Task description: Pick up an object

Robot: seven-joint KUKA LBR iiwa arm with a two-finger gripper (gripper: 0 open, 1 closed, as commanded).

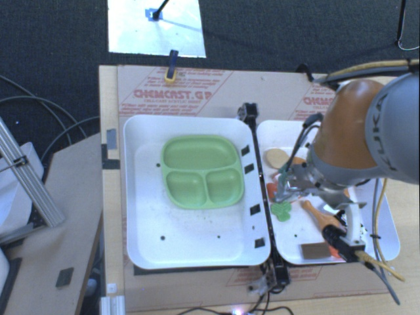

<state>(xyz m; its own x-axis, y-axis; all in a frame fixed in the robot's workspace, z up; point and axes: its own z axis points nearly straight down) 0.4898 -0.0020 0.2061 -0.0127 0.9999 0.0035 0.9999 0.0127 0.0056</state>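
While the arm point(367, 130) reaches in over the right bin point(392, 241), I see my tool point(283, 190) low at that bin's left side, just above a small green object point(281, 210); I cannot tell its state. A red piece point(272, 190) lies beside it, a tan wooden piece point(277, 157) behind, a brown block point(315, 250) nearer me. The left bin point(141, 241) on the tabletop point(197, 90) holds a green divided tray point(202, 172).

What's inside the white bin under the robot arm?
In the right bin lie a small green piece, a wooden spoon, an orange tool and a brown block. The arm covers the rest.
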